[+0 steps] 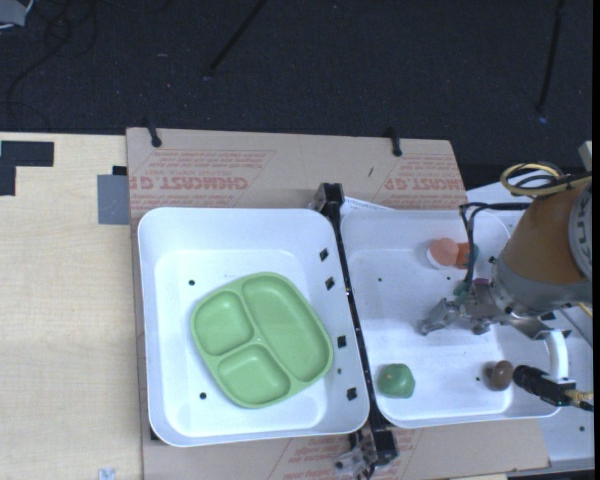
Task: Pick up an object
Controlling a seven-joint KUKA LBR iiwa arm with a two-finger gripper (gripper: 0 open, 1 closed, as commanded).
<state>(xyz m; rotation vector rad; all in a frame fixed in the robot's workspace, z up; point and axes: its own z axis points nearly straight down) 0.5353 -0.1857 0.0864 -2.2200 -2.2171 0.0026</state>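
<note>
Gripper state: cannot tell; the metal two-finger gripper (432, 321) hangs over the right shallow white plastic bin (420, 413), above bare floor. Leftmost, a light green three-compartment plastic tray (261, 339) lies in the left white bin (165, 253). In the right bin, a small green rounded object (395, 380) sits near the front edge, an orange-pink object (446, 253) near the back, and a small brown object (498, 374) at front right.

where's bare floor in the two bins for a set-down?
Left white bin: bare strip along its far wall, beyond the green three-compartment plate, which crowds the middle. Right white bin: bare patch between the divider, the gripper and the green round object. Crowded near the orange-pink object and brown ball.
</note>
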